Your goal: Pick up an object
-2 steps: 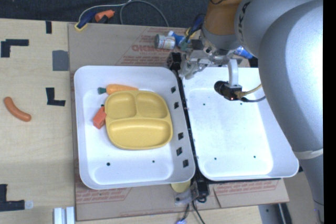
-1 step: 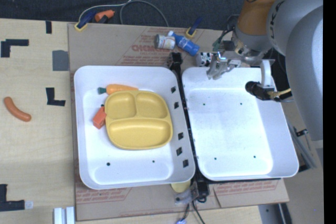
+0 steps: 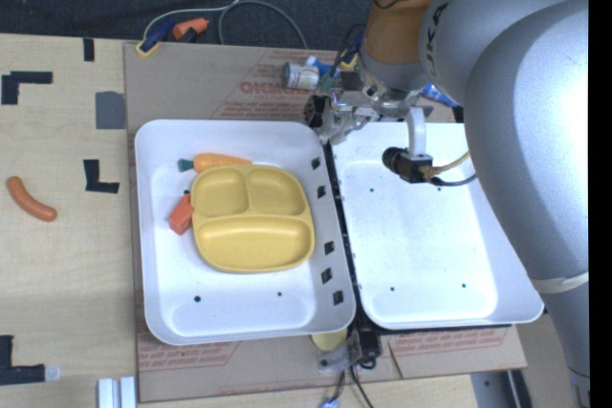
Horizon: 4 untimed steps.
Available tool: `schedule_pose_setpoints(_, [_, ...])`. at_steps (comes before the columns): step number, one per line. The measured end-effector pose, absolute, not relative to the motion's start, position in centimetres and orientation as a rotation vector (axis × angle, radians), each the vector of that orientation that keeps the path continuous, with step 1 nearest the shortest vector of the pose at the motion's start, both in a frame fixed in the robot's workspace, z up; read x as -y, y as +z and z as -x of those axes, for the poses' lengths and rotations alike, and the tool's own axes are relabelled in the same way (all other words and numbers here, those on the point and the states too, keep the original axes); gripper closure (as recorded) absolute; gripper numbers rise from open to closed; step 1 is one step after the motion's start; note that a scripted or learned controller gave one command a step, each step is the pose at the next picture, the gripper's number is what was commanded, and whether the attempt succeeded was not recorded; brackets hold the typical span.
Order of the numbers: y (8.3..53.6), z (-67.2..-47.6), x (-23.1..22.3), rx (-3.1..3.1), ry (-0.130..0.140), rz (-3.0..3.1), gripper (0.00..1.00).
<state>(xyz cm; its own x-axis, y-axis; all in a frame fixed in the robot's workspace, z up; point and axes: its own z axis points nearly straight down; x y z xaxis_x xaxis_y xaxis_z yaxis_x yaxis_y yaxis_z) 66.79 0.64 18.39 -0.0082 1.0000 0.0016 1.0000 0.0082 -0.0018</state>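
I have the gripper (image 3: 337, 115) parked over the back end of the divider where the two bins meet, wrist nearly overhead. From this slant I cannot tell whether it is open or closed, and I see nothing in its grasp.

Candidate objects all sit in the left bin (image 3: 158, 205): a yellow divided plate (image 3: 253, 218) near the middle, a toy carrot (image 3: 220, 161) touching the plate's back edge, and a small orange piece (image 3: 181, 215) tucked against the plate's left side. The right bin (image 3: 430, 244) is beneath the arm.

Risks as I judge them:
- Straight descent from here lands on the bin rims, not on an object; a collision or a closed-on-nothing try is likely
- Plate is broad and shallow (poor fit for a two-finger pinch); a rim grab could tip or slip
- Carrot and orange piece lie hard against the plate, so a finger may come down on the plate edge and skid the target away
- An orange sausage-shaped toy (image 3: 32, 199) lies out on the bench, well apart from the bins, probably not worth the reach
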Motion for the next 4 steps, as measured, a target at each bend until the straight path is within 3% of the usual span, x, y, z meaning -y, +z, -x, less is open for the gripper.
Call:
schedule_pose_setpoints(1, [20.9,-66.8,5.8,2.220,0.001,2.224,1.00])
schedule_pose_setpoints(2, [18.2,-66.7,-6.2,2.231,0.000,2.206,1.00])
schedule_pose_setpoints(3, [18.4,-66.8,1.0,2.219,0.003,2.223,1.00])
schedule_pose_setpoints(4, [18.4,-63.3,8.1,2.216,0.006,2.227,1.00])
